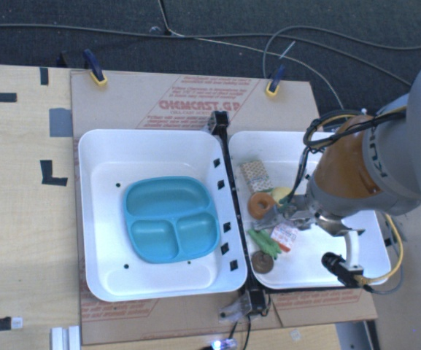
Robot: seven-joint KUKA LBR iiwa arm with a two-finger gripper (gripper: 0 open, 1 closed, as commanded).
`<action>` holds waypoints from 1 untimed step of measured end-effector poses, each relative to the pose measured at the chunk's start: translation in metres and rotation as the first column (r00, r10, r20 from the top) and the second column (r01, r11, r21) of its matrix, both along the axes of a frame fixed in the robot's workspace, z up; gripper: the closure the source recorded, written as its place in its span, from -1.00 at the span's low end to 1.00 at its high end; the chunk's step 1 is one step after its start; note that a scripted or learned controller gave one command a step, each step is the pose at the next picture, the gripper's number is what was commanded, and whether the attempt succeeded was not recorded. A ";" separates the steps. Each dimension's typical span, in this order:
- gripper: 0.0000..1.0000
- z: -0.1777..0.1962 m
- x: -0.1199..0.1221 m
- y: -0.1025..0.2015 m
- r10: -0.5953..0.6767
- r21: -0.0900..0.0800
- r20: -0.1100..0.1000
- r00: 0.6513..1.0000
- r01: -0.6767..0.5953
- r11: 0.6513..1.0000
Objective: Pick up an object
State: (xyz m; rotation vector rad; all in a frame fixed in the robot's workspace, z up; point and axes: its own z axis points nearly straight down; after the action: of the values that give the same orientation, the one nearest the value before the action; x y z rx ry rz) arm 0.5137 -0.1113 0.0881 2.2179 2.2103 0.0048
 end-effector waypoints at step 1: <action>1.00 0.014 0.004 0.001 0.004 0.000 0.011 1.000 -0.004 1.000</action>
State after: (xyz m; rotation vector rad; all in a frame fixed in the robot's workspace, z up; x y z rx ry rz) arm 0.5173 -0.1099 0.1023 2.2075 2.2094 0.0165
